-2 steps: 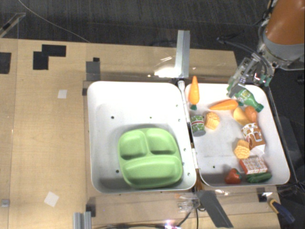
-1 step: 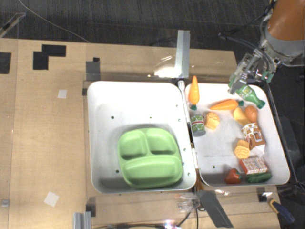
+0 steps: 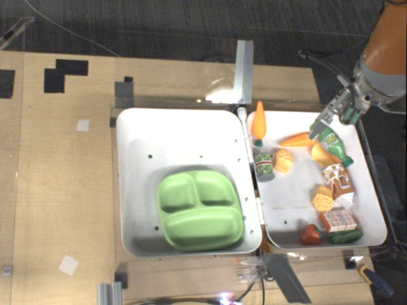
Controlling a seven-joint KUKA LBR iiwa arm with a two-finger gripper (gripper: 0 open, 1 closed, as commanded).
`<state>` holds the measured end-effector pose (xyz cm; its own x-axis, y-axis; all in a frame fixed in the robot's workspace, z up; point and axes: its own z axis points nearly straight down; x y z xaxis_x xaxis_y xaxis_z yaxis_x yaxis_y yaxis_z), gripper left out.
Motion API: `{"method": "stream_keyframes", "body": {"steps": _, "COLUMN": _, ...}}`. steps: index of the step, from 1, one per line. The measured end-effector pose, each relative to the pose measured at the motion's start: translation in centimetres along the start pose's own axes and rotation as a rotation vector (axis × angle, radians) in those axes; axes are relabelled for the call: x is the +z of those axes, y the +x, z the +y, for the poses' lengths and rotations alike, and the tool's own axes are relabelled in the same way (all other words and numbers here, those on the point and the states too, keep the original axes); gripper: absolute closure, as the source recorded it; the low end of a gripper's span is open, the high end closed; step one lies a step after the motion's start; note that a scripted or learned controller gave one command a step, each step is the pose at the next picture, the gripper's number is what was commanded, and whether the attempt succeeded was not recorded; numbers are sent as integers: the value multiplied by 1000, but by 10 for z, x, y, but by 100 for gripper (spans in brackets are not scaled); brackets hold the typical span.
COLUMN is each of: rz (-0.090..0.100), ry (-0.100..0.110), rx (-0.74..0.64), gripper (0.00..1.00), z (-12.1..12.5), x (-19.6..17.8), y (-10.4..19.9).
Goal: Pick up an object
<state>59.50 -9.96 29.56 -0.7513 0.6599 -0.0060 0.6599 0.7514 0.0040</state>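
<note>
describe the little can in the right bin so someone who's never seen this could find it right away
Start at the right bin, the one scattered with toy food, and follow its left wall, which borders the bin holding the green tray. About halfway along that wall stands the can, just below the upright carrot and beside a yellow piece. It is the only cylinder there, with a green label.

Wooden bench [image 3: 57, 189], dark carpet floor [image 3: 159, 11]

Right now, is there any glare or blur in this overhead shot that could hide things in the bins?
In the camera view, a bright glare patch sits on the bench just behind the left bin; the green tray casts a soft shadow; the end effector looks slightly blurred; the toy food stays readable.
</note>
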Motion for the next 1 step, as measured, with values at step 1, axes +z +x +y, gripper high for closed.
{"method": "stream_keyframes", "body": {"steps": 1, "rz": 2, "ry": 0, "rx": 114, "gripper": 100, "z": 48, "x": 32, "y": -4}}
